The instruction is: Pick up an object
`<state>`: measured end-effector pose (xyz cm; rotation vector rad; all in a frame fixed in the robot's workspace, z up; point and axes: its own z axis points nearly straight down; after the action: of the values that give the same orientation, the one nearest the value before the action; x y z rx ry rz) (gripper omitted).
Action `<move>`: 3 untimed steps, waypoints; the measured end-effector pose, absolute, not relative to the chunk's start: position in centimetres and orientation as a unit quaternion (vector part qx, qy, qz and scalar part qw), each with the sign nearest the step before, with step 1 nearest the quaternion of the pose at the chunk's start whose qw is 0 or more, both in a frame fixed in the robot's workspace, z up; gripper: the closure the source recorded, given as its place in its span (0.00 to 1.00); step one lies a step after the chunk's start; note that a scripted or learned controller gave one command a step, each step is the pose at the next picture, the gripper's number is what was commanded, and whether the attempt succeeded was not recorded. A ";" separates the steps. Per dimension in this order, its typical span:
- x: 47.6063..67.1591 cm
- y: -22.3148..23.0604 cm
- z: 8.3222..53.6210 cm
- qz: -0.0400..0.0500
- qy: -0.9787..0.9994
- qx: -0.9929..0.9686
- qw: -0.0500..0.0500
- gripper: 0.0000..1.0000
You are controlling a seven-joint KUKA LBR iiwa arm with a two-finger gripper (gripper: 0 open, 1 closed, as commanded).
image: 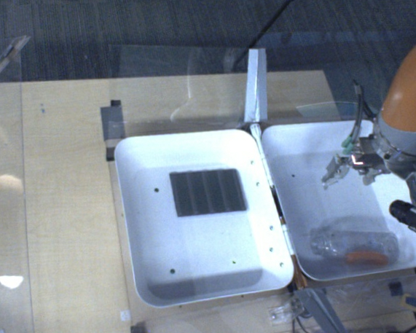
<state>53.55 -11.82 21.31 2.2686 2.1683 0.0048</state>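
The tool [348, 165] is seen over the right bin [295, 154]; its finger state cannot be told. A clear bottle [353, 243] lies at six o'clock. Its slick, round wall could be lost on closing.

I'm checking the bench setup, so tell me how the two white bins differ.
The left bin has a dark ribbed rectangle on its floor; the right bin has none. The right bin holds a clear plastic object with something orange, and the tool hangs over it. Both are shallow, white and round-cornered.
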 end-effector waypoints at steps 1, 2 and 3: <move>48.8 -6.6 18.4 0.001 0.697 0.717 0.001 0.00; 48.8 -9.4 11.4 0.001 0.738 0.675 0.001 0.00; 49.1 -8.7 9.1 0.005 0.691 0.723 0.004 0.00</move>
<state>49.05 -8.73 9.11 2.2653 2.1665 0.0150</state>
